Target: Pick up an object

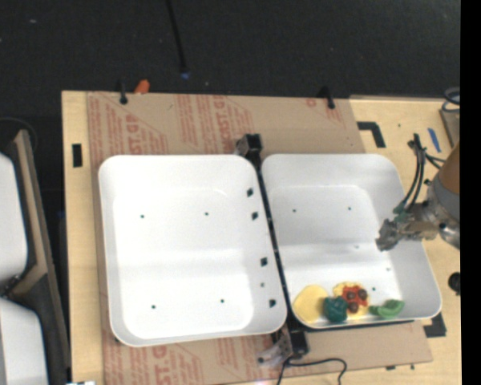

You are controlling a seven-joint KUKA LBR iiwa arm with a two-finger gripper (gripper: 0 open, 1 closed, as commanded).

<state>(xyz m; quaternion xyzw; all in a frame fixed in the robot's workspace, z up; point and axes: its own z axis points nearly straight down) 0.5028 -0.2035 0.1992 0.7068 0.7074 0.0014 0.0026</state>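
A wooden bench (80, 239) topped with a brown cardboard sheet (184, 127) carries 2 shallow white bins side by side. The left bin (112, 215) is the wider of the 2. The right bin (329, 175) holds every loose object, all bunched along its near edge.

The arm (447, 184) comes in from the right, with the gripper (387, 237) hanging over the right bin's right-hand side, close to its wall. Whether it is open or closed cannot be told, and nothing shows in its grasp.

The objects lie nearer the camera than the gripper and a little to its left, apart from it. Largest is a pale yellow round piece (309, 301). Just beside it sits a teal lump (334, 310), then a red and orange toy (353, 294), then a small green piece (388, 307) nearest the bin's corner.
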